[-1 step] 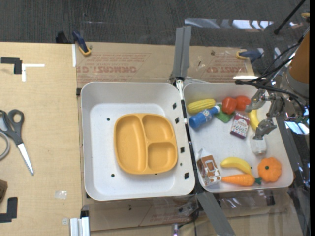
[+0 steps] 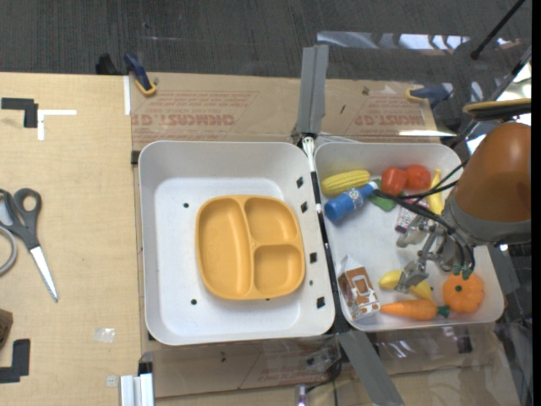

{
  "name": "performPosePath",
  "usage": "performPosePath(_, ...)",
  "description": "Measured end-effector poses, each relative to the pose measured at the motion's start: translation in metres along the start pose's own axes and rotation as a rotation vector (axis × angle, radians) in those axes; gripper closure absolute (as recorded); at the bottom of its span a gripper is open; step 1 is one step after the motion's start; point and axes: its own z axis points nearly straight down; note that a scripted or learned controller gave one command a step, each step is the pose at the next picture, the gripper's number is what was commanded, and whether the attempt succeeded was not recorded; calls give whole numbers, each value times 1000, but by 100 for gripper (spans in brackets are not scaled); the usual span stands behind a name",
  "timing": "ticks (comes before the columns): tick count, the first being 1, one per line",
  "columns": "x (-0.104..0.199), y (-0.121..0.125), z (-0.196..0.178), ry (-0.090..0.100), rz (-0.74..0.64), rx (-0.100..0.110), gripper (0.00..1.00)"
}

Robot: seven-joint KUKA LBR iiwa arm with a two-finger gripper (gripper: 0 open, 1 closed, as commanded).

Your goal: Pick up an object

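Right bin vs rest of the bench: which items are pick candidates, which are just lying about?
Pick candidates, in the right bin with the gripper:
corn cob
blue bottle
red tomato
carrot
small pumpkin
small carton
yellow piece

Lying about:
yellow divided plate in the left bin
scissors
blue clamp

The gripper's [image 2: 420,271] finger state was obscured by clutter; scissors [image 2: 25,235] were cut off at the left edge.
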Motion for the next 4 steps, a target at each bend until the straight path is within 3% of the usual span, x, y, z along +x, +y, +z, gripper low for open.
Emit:
performPosePath(1, 14, -47, 5, -15, 76, 0, 0)
performPosePath(2, -70, -24, 8, -4, 410, 0, 0)
performPosePath(3, -43, 32, 9, 1, 467, 1, 0)
performPosePath(4, -44, 32, -1, -2, 463, 2, 100)
